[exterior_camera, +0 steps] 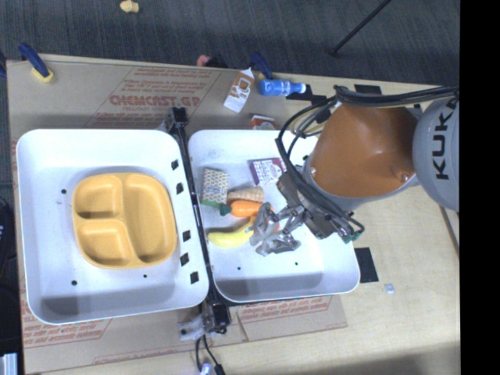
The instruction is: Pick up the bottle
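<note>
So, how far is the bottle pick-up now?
Done: the arm has reached over the right bin. In hand: the end effector sits low among the carrot and banana. Left: no bottle is visibly held; grasping and lifting remain.

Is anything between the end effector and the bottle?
Yes. The end effector sits in the right bin; the blue bottle lies outside it, so the purple packet and the bin's far wall lie between.

A yellow banana, an orange carrot and a checkered packet crowd the right white bin's left-centre; its near floor lies open.
</note>
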Available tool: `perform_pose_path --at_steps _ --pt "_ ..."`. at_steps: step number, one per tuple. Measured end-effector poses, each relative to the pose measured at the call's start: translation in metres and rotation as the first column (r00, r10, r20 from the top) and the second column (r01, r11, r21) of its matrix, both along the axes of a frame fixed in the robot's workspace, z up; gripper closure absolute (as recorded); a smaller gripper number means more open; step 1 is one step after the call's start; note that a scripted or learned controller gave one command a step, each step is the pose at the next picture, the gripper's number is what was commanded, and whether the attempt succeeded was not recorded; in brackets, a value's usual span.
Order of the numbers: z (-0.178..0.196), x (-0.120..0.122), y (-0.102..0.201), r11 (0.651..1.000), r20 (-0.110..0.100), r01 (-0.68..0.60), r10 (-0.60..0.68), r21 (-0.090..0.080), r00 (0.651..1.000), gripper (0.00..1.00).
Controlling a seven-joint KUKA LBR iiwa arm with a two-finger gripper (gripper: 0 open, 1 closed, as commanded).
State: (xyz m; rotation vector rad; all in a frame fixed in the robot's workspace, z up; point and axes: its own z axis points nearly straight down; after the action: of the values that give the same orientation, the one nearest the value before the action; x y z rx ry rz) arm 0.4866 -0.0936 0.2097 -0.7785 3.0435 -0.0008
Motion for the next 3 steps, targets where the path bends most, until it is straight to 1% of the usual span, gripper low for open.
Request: perform_pose_path --at_steps 1,2,3 --pt "-0.018 -0.002 0.010 0.937 -0.003 -0.349 0.349 0.001 0.937 1.00" --pt "0.075 0.018 -0.045 0.772 0.000 -0.635 0.635 0.000 0.772 1.00" --pt "-0.064 -0.007 -0.060 0.717 -0.003 -0.697 0.697 0.004 0.717 1.00"
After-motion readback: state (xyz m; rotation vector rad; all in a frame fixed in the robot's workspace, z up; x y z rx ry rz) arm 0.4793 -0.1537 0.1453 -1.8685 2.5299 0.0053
